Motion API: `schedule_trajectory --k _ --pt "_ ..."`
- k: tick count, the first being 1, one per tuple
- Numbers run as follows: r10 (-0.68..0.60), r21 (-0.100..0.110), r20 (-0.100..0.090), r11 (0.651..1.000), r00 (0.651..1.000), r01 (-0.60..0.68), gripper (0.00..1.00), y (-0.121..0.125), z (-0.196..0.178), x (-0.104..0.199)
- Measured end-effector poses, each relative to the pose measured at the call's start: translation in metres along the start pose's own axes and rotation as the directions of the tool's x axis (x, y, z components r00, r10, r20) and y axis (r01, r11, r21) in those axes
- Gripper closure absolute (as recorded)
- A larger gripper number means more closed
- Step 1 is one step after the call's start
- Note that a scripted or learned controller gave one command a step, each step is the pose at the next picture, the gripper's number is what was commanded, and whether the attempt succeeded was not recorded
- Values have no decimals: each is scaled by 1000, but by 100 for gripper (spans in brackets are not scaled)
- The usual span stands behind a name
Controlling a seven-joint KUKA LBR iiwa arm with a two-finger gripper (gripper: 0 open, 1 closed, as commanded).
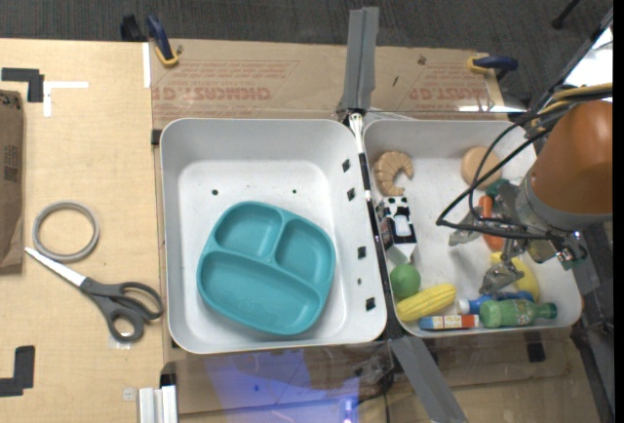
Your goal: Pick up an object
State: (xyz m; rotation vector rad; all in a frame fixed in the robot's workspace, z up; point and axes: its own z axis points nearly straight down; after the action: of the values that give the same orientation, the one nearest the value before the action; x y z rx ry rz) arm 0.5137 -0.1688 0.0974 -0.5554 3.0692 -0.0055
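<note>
The right bin holds several small items. A tan croissant lies at its back left, with a black-and-white toy just in front of it. Along the front are a green round fruit, a yellow corn cob, a thin red-and-white marker and a green bottle. My gripper hangs low over the bin's right half, under the orange wrist band. It is just above a yellow piece and next to an orange piece. A peach-coloured item is partly hidden by cables.
The left bin holds a teal divided plate. On the wooden bench to the left lie scissors and a tape roll. A grey divider bar runs between the bins at the back.
</note>
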Motion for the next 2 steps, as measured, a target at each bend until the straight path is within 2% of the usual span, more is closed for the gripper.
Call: schedule_trajectory --k 1,2 --pt "32 0 -6 999 999 -32 0 0 1 2" --pt "29 -1 -6 1000 1000 -29 100 1 -8 1"
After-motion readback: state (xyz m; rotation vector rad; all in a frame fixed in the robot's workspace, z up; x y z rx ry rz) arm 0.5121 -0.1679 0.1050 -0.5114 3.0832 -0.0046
